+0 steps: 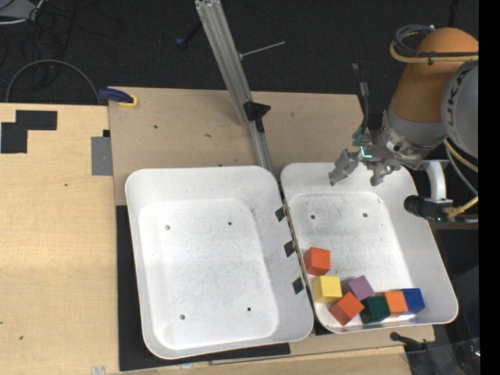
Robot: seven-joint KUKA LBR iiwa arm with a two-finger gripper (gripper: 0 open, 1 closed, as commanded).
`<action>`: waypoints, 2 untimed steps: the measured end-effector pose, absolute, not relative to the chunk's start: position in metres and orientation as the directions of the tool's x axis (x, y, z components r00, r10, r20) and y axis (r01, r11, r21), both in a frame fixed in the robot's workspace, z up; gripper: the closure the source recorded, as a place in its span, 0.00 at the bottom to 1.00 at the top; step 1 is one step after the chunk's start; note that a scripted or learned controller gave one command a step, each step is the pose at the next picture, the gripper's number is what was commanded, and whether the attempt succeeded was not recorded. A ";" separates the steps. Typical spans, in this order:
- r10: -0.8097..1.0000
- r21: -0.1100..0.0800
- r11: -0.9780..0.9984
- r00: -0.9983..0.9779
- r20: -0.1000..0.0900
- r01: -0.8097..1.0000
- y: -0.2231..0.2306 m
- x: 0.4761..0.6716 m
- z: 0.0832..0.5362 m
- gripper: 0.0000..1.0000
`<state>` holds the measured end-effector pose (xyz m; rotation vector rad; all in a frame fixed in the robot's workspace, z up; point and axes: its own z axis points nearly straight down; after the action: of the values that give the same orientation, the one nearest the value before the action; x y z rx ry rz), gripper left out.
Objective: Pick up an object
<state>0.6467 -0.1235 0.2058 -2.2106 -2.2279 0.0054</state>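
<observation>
Small coloured cubes [361, 294] clustered at near end of right white bin [426, 256]. Two-finger gripper [360, 170] w/ fingers spread wide, holding nothing, over bin's far rim, well apart from cubes.

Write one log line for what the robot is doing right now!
pincer: open, holding nothing, above far end of right bin | blocks: clustered at near end | pick: not yet done

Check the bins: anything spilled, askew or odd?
Nothing stands out. The blocks are all inside the right bin, bunched in its near corner. The gripper hangs open above that bin's far end, with nothing between its fingers.
</observation>
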 end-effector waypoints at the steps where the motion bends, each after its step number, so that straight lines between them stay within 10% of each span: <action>1: 1.000 -0.005 0.008 -0.008 0.000 1.000 -0.123 0.647 0.206 0.00; 2: 1.000 -0.006 0.006 -0.006 0.004 1.000 0.028 0.639 0.189 0.00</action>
<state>0.6393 0.0277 0.1895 -2.2098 -2.2238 0.0024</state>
